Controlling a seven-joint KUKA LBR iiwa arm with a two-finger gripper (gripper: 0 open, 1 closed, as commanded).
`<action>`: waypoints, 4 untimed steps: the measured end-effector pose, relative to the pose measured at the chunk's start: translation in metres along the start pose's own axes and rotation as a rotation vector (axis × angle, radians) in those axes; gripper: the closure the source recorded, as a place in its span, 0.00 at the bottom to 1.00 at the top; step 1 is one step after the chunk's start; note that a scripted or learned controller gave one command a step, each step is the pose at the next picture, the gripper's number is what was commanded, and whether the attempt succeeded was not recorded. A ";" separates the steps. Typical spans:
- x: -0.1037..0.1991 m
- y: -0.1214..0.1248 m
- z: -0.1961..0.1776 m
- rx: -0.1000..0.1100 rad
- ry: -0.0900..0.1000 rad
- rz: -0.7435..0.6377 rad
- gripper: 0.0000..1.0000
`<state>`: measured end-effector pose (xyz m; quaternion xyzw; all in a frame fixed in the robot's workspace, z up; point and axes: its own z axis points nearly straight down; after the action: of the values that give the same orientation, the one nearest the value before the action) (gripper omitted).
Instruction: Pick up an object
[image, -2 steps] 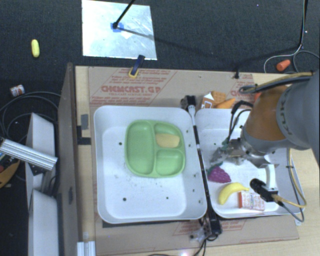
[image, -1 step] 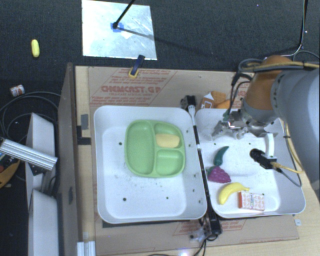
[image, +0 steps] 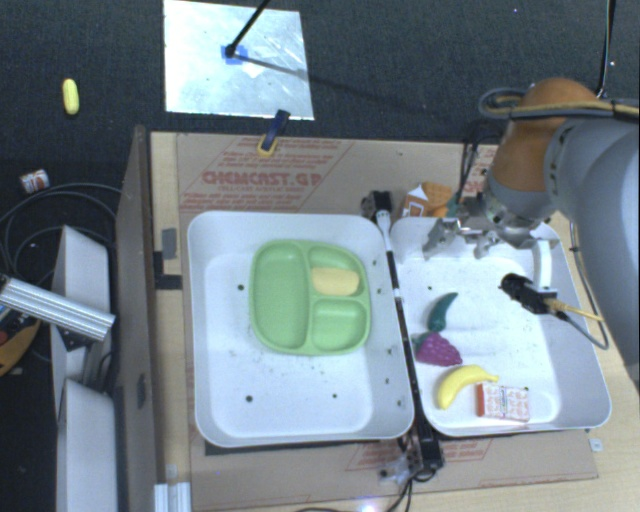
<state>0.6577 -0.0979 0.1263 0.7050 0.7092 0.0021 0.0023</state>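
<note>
Banana (image: 464, 384) lies lower right, light, smooth, curved, probably rigid plastic; pinch across its middle. Gripper (image: 462, 238) hovers above, jaws spread and empty.

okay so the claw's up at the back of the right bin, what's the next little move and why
Probably swing the claw toward the bin's front and lower over the teal toy. The claw hovers at the right bin's far edge with nothing between its fingers; the toy lies nearest, apart from the purple grapes.

You see a thick grey arm (image: 600, 175) with an orange band (image: 530, 140) above the wrist, and a small metal gripper (image: 462, 240).
</note>
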 end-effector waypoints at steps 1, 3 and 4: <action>0.005 -0.055 0.044 0.011 0.002 0.006 0.00; 0.008 -0.095 0.042 0.009 0.001 0.006 0.00; 0.015 -0.148 0.028 0.010 0.002 0.006 0.00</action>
<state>0.5099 -0.0835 0.0977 0.7071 0.7071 -0.0008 -0.0018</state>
